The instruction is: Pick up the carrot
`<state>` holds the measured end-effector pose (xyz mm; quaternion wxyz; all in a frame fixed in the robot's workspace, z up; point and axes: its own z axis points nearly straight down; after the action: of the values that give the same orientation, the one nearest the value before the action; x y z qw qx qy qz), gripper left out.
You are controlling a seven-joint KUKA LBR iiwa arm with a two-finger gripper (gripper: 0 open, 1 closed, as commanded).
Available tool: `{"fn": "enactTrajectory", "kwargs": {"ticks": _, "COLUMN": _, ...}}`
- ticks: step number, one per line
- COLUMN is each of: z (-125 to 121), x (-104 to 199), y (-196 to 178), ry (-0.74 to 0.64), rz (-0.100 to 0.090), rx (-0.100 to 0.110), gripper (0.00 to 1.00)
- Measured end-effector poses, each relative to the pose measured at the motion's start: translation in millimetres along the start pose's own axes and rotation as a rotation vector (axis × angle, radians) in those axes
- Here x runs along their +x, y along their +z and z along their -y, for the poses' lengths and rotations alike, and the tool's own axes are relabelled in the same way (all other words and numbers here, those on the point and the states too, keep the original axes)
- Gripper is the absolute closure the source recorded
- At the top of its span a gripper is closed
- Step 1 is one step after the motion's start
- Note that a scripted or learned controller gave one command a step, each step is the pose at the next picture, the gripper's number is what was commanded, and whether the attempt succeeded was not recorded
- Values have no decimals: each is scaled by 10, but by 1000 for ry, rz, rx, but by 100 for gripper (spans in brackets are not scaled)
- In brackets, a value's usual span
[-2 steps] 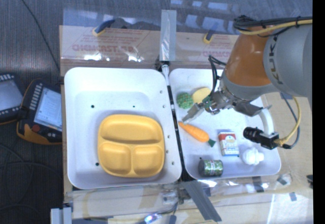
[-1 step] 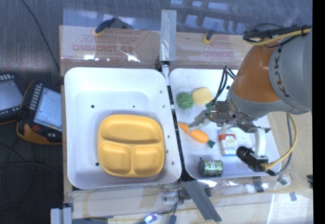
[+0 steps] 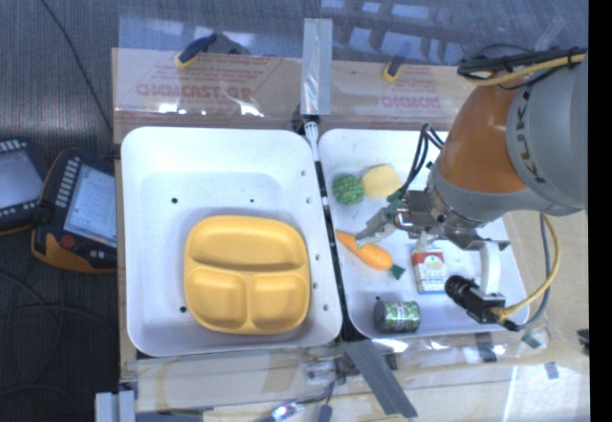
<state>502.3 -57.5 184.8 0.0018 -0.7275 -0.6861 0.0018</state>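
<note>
Carrot [image 3: 365, 252] lying on floor of right bin [image 3: 507, 310], slanted, close to divider side. Gripper [image 3: 380, 228] hovering right over it, fingers looking spread, one tip just beside carrot's upper end, probably not gripping yet, kinda hard to tell. Green ball [image 3: 348, 188] and yellow lemon-ish thing [image 3: 381, 180] sitting just behind. Small carton [image 3: 429, 271] and can [image 3: 397, 316] nearby. Yellow divided tray [image 3: 248, 274] sitting in left bin [image 3: 163, 181].

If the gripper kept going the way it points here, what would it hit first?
Most likely the carrot: the gripper points down and left, just above the carrot's leafy end. Depth is unclear from this slanted view.
</note>
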Motion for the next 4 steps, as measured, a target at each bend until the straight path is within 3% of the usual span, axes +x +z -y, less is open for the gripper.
{"fn": "enactTrajectory", "kwargs": {"ticks": 1, "z": 171, "x": -182, "y": -1463, "ry": -244, "rz": 4, "rx": -6, "gripper": 0}}
{"fn": "enactTrajectory", "kwargs": {"ticks": 2, "z": 199, "x": 138, "y": -126, "ry": -501, "rz": 0, "rx": -1, "gripper": 0}}
{"fn": "enactTrajectory", "kwargs": {"ticks": 3, "z": 192, "x": 141, "y": -212, "ry": -502, "rz": 0, "rx": -1, "gripper": 100}}
{"fn": "enactTrajectory", "kwargs": {"ticks": 4, "z": 193, "x": 140, "y": -211, "ry": -501, "rz": 0, "rx": -1, "gripper": 0}}
